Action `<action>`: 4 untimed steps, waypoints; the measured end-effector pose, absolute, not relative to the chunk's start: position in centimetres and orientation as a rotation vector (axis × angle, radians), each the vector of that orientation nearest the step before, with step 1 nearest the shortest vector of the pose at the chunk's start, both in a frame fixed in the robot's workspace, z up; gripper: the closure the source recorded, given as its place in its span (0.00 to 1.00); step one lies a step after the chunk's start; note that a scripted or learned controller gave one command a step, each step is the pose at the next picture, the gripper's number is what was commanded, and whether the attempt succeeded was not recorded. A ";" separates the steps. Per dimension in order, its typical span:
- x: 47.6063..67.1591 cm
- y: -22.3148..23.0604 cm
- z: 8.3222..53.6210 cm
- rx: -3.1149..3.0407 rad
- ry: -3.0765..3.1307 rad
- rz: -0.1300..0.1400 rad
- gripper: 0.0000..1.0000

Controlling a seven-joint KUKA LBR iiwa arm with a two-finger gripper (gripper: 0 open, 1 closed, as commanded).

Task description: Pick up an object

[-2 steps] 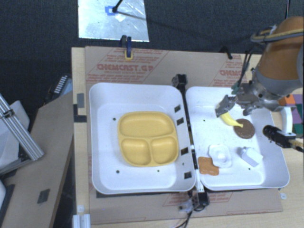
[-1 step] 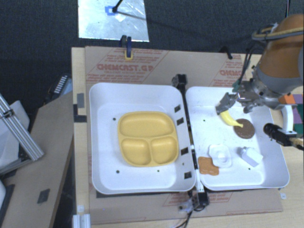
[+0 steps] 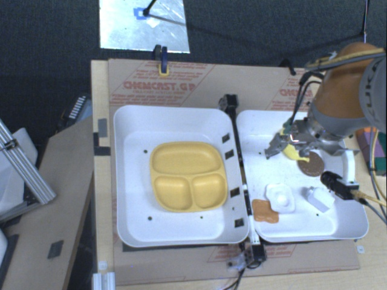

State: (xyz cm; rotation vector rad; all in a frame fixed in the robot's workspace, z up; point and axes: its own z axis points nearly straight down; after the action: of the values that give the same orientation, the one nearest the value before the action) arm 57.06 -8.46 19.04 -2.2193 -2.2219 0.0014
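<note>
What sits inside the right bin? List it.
In the right bin: a fried egg, toast, brown disc, white block. The gripper covers part of something yellow.

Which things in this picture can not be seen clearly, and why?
- Tool: small and dark in the camera view; open or shut cannot be told.
- Yellow object: partly hidden by the tool and wrist.
- Brown disc: top covered by the arm.
- Small white piece: too small to identify.

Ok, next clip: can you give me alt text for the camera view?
A grey and orange arm reaches from the right over the right white bin, its tool low beside a yellow object and a brown disc. A yellow divided tray lies in the left bin.
</note>
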 end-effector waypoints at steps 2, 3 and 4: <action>56.4 -8.3 8.2 -2.220 -2.221 0.001 0.00; 56.5 -8.4 9.5 -2.222 -2.223 -0.001 1.00; 57.5 -8.9 14.9 -2.221 -2.227 -0.004 1.00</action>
State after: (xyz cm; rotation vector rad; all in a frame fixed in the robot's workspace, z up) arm 57.46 -8.93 14.95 -2.2209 -2.2275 -0.0041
